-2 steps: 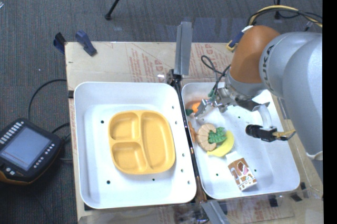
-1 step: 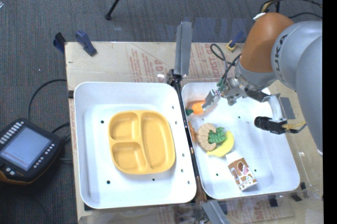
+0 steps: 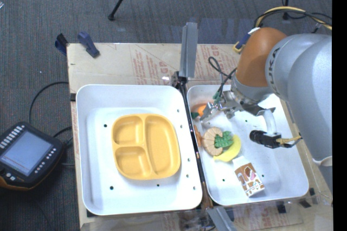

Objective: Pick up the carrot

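- Two white bins are seen side by side on the bench; the right bin (image 3: 282, 181) is taken as the landmark below.
- The left bin (image 3: 92, 116) lies touching the right bin's left wall, and a yellow tray (image 3: 145, 146) with three compartments is set in its middle.
- The arm (image 3: 293, 72), grey with an orange band, is reached in over the right bin's upper half from the right.
- The gripper (image 3: 216, 108) is lowered into the right bin's upper left corner.
- Whether anything is grasped there, or how the gripper is set, cannot be told: its tip is hidden among small metal parts.
- The carrot (image 3: 199, 109) is seen as a small orange shape at the right bin's upper left, close against the left wall and just beside the gripper's tip; contact between them cannot be judged.
- A cluster of toy food (image 3: 219, 142) (a tan round piece, a green piece, a yellow piece) is lain at the right bin's left middle, just below the carrot.
- A small carton (image 3: 249, 179) is lain near the right bin's lower middle, apart from the food.
- A black handheld pendant (image 3: 24, 155) is placed on the floor, well left of both bins.
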You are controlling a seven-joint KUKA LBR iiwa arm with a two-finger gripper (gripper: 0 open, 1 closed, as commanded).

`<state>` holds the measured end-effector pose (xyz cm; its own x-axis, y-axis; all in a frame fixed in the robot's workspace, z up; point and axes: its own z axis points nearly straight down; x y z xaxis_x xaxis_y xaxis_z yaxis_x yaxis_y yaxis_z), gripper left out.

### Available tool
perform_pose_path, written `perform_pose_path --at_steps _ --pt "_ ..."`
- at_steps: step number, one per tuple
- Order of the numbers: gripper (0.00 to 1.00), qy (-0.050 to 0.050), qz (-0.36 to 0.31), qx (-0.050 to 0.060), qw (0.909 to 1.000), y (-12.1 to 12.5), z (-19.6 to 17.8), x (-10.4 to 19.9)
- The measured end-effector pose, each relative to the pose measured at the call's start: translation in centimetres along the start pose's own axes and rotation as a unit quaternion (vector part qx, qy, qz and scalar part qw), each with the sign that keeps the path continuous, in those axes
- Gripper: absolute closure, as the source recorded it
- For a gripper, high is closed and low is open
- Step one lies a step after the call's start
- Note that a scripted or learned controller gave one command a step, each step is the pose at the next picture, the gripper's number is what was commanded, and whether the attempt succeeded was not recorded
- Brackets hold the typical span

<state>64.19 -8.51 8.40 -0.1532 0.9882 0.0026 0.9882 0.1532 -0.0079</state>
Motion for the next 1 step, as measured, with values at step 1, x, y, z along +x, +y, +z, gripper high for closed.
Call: perform_pose_path --at_steps 1 --pt "0.00 -0.001 -0.018 -0.002 0.9998 0.20 -0.31 0.14"
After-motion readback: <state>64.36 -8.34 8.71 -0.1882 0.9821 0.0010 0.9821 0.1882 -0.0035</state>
